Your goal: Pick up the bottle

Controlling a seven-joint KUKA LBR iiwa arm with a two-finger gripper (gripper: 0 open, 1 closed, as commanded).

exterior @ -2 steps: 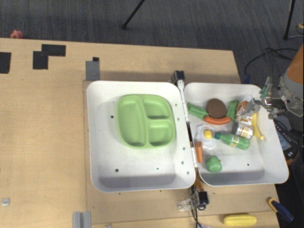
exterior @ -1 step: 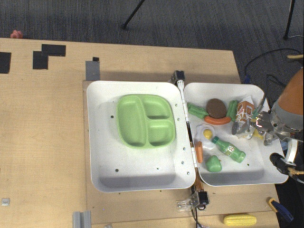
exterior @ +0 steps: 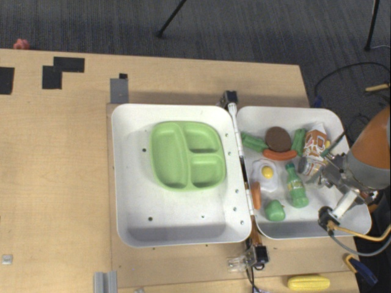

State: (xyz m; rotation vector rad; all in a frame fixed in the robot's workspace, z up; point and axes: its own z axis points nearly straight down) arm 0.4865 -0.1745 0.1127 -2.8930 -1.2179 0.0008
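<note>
Underneath, tan wooden bench (exterior: 55, 176) on dark grey carpet (exterior: 256, 17).

the green divided tray (exterior: 186, 155) lies in the middle of the left white bin (exterior: 131, 224). to the tray's right, in the right white bin (exterior: 333, 118), lie a brown round patty (exterior: 279, 138), a sausage (exterior: 280, 154), a fried egg (exterior: 266, 172), a small carrot (exterior: 256, 196) and a green pepper (exterior: 274, 210). well below and right of the tray, a corn cob (exterior: 308, 282) rests on the desk (exterior: 55, 182).
</note>
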